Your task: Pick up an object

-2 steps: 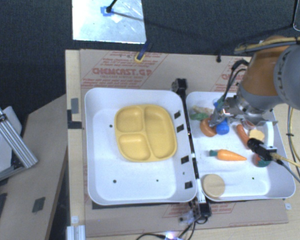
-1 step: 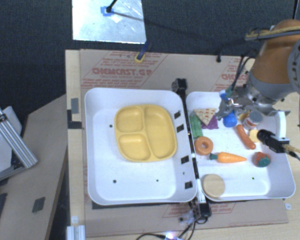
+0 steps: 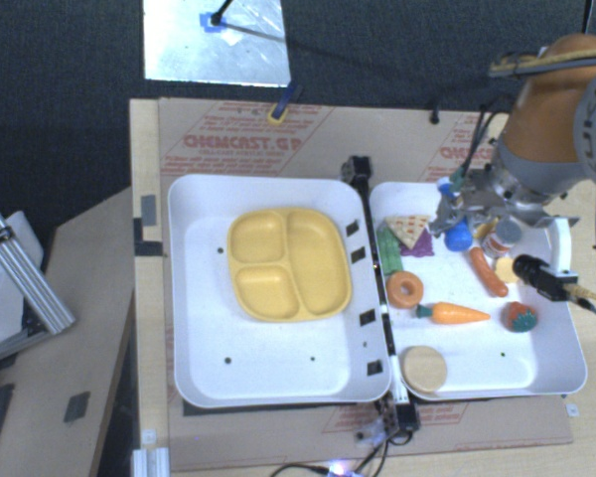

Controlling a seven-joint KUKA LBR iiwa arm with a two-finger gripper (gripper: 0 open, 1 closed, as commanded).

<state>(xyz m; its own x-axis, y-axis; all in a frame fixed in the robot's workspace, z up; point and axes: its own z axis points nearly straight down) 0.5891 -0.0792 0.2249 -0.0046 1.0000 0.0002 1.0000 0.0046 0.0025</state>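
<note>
The right bin [image 3: 551,366] holds several toy foods: a green pod [image 3: 389,249], a pizza slice [image 3: 409,230] with a purple piece [image 3: 418,247] beside it, a small blue object [image 3: 460,237], an orange sausage [image 3: 488,272], a donut [image 3: 405,289], a carrot [image 3: 457,314], a red strawberry [image 3: 521,317] and a beige disc [image 3: 424,367]. My gripper [image 3: 454,215] hangs over the back of this bin, directly above the blue object and close to it. I see nothing lifted in it.
A yellow divided plate [image 3: 286,263] lies in the left bin [image 3: 209,366]. A black clip-lined divider [image 3: 372,266] separates the bins. A black cylinder [image 3: 539,276] on the arm juts out over the right bin's right side.
</note>
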